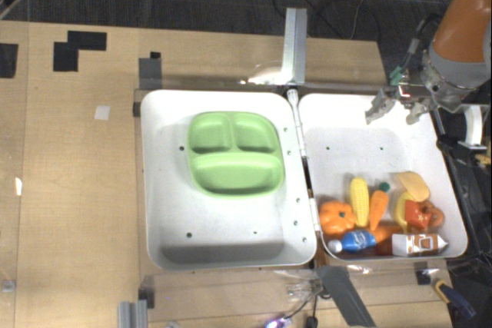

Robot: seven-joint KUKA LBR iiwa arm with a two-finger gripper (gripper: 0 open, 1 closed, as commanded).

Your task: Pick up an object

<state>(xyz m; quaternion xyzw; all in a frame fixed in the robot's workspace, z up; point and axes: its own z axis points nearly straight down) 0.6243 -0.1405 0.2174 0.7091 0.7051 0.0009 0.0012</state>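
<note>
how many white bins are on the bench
2. The left bin holds a green divided plate. The right bin holds a heap of toy food at its near edge, with the gripper above its far right corner.

The right bin's (338, 127) far half lies bare; toy food (380, 215) crowds its near edge, seemingly touching; a green divided plate (234, 152) occupies the left bin (165, 165).

A green divided plate (234, 152) lies in the left white bin (165, 234). Both bins sit on the wooden worktop (69, 188), which carries black markers (79, 48) at upper left.
</note>
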